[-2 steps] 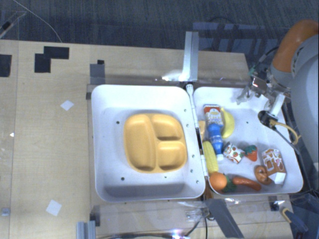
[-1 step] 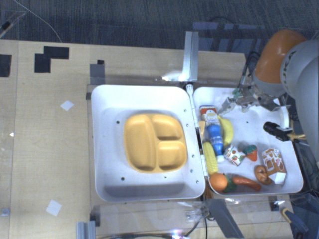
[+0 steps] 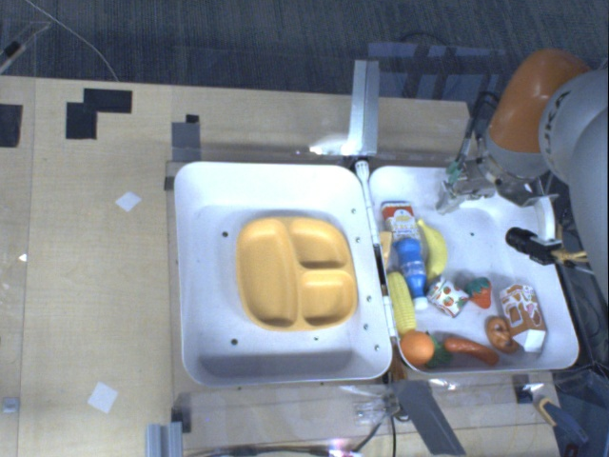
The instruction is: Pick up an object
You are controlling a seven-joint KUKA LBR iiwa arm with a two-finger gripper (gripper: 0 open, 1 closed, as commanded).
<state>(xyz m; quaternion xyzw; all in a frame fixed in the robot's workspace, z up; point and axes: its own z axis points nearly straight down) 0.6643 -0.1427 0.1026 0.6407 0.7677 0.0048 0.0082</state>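
In the camera view, the gripper (image 3: 463,187) hangs over the far end of the right bin (image 3: 485,225), above the blue bottle (image 3: 410,258); whether its jaws are wide or narrow I cannot tell. Banana (image 3: 435,246) and corn cob (image 3: 401,300) touch the bottle. The yellow tray (image 3: 295,271) lies in the left bin (image 3: 205,255).

A yellow divided tray (image 3: 293,272) lies in the middle of the left white bin (image 3: 205,255). The bins sit on a pale wooden bench (image 3: 86,284) with black squares (image 3: 95,112) at its far left. A dark blue carpet (image 3: 209,27) lies beyond the bench.
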